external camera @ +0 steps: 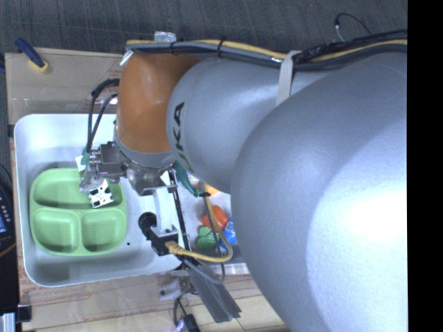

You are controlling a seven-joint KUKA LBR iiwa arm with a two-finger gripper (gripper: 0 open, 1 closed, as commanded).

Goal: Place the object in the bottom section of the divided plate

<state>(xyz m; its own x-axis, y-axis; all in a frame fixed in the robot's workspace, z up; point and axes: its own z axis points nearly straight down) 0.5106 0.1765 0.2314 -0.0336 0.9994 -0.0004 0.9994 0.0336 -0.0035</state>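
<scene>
The grey arm (pixel 311 171) filled most of the right and centre of the frame, its orange band (pixel 145 99) lying at upper centre above the left bin (pixel 41 133). Below the band the wrist narrowed to the hand (pixel 99 185), which sat over the right rim of the green plate (pixel 76 216) at the lower left of the frame. The plate rested inside the left bin and showed one long section at its upper side and two smaller sections at its lower side.

A small white piece with dark marks (pixel 102 196) sat at the tip of the hand, over the ridge between the upper section and the lower right section; it may have been the object or part of the hand, and the view was too poor to settle it. How wide the hand stood could not be told, since the wrist and its fittings covered it from above.

In the right bin, mostly hidden by the arm, an orange item (pixel 217 216), a green item (pixel 205 238) and a blue item (pixel 230 235) lay close together at lower centre. Black cables (pixel 93 116) ran down from the band to the wrist, and a yellow cable (pixel 201 256) looped below it. A blue and yellow clamp (pixel 31 55) lay on the tabletop (pixel 62 81) at upper left.
</scene>
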